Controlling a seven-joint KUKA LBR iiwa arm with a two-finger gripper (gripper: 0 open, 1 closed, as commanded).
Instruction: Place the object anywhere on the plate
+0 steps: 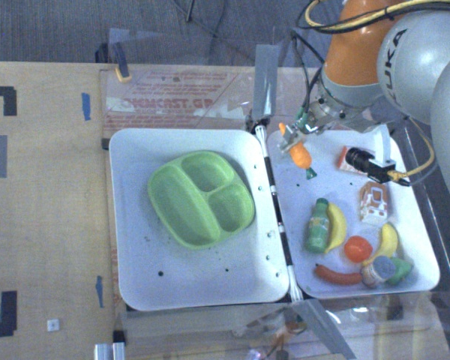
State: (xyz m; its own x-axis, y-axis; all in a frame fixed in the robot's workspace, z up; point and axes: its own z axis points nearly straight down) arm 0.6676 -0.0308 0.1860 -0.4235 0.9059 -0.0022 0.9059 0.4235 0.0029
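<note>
Two bins sit on the desk; jaws point(296, 135) grasp a carrot point(302, 157) right of the plate point(201, 198), bottle point(318, 226) and bananas point(336, 228) farther right.

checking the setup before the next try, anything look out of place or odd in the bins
Nothing looks spilled or broken. The green plate sits flat but skewed in the left bin. The toy food is all in the right bin. The small carrot lies near that bin's top left corner, directly below the gripper.
</note>
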